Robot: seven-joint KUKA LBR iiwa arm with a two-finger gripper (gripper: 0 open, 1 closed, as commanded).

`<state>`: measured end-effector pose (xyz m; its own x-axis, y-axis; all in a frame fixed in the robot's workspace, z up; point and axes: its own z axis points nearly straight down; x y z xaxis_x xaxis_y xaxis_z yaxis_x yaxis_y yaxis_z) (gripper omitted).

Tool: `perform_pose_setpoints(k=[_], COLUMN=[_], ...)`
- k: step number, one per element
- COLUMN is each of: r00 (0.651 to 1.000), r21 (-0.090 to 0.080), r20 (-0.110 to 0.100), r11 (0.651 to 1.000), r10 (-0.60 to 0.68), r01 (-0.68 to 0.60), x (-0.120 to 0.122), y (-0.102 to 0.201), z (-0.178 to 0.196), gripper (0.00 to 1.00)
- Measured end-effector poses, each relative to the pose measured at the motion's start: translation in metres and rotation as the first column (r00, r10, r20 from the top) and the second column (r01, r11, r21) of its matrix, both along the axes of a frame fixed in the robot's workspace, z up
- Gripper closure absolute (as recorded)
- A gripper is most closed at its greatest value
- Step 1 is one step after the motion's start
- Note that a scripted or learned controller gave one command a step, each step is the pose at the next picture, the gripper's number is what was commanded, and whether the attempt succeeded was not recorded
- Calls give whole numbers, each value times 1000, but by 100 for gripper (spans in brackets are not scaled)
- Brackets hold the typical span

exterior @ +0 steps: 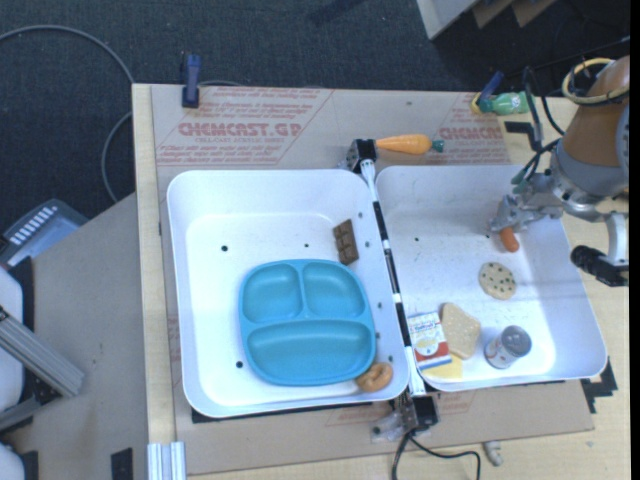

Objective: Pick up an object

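My gripper [508, 225] hangs low over the upper right part of the right bin [440, 203]. A small orange-red piece [510, 239] sits right at its tip, and I cannot make out whether it is gripped or only touched. Nearer the front of that bin lie a speckled round cookie [497, 280], a tan bread slice [462, 329], a small white and red carton [427, 336] and a little metal can [509, 345].
The left bin [200, 268] holds a blue divided plate [306, 321], a brown chocolate bar [346, 240] and a small brown pastry [376, 375]. A toy carrot [405, 145] lies on the cardboard behind the bins. The arm's grey body [592, 158] stands over the right bin's far edge.
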<state>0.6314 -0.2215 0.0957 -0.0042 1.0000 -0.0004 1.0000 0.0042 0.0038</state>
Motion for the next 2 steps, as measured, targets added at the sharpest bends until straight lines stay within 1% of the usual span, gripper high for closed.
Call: perform_pose_setpoints(k=[1, 2], r00=[1000, 1000], r21=[-1, 1], r20=[1, -5], r11=[1000, 1000], r10=[-2, -3], r01=[2, 3], x=[34, -1], y=[39, 90], z=[156, 155], gripper=[100, 100])
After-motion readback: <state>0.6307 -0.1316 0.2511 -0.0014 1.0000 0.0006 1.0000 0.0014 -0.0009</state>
